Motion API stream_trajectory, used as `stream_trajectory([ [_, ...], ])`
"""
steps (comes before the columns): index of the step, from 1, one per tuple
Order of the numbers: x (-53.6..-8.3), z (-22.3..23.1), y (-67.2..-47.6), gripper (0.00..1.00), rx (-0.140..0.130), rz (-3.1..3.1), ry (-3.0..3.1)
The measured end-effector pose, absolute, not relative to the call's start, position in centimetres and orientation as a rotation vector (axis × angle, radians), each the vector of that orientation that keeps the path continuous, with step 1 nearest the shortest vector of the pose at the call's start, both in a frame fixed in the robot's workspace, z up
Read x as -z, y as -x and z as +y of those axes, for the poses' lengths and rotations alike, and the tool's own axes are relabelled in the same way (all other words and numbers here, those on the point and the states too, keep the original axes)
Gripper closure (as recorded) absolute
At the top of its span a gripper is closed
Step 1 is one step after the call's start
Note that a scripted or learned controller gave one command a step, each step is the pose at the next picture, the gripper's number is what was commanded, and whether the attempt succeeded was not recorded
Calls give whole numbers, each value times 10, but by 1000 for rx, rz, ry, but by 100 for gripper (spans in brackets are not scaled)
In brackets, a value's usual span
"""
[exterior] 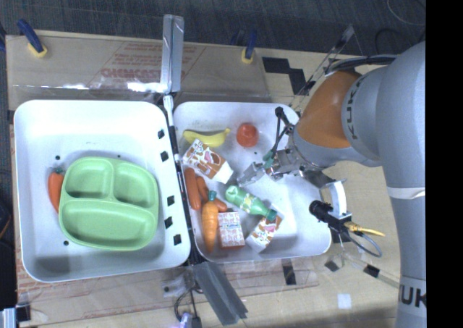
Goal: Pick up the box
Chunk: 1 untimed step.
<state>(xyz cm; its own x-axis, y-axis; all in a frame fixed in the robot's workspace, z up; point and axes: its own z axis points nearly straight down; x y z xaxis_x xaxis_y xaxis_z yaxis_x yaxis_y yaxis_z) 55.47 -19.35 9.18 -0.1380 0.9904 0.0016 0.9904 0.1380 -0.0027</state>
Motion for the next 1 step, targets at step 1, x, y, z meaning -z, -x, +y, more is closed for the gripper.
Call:
stream_trajectory([
  [1, -102, -193, -555, 100, -2, -2372, 2056],
])
